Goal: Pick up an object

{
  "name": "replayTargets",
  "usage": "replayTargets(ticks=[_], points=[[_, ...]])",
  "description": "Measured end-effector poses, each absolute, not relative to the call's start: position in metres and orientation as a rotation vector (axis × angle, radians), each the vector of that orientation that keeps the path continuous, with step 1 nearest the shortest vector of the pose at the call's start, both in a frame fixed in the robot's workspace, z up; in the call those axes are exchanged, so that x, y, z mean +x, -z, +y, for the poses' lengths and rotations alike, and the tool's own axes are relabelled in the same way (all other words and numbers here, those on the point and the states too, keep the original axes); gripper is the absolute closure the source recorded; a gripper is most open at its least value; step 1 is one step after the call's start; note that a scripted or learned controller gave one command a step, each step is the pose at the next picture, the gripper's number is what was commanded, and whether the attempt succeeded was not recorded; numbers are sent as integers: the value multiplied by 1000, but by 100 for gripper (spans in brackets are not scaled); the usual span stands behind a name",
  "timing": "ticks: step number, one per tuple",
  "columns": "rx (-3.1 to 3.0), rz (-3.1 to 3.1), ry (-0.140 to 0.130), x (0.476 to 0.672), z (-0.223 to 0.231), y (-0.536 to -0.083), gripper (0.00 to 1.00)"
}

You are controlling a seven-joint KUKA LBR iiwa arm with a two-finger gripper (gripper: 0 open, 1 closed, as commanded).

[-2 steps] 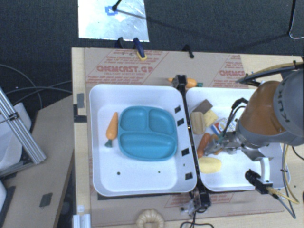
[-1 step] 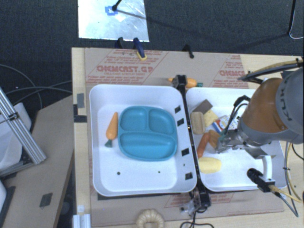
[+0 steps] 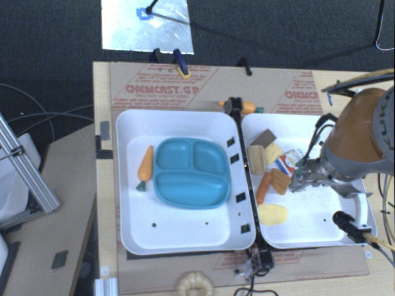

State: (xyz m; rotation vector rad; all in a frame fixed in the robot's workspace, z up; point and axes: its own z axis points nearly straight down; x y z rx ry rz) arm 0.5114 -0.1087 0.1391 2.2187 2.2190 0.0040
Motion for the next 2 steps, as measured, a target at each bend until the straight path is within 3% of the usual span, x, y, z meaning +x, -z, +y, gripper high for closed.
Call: replayTargets(ticks=[1, 2], points=[[2212, 2221, -7, 515, -111, -203, 100], [2214, 2224, -4, 516, -111, -226, 100]])
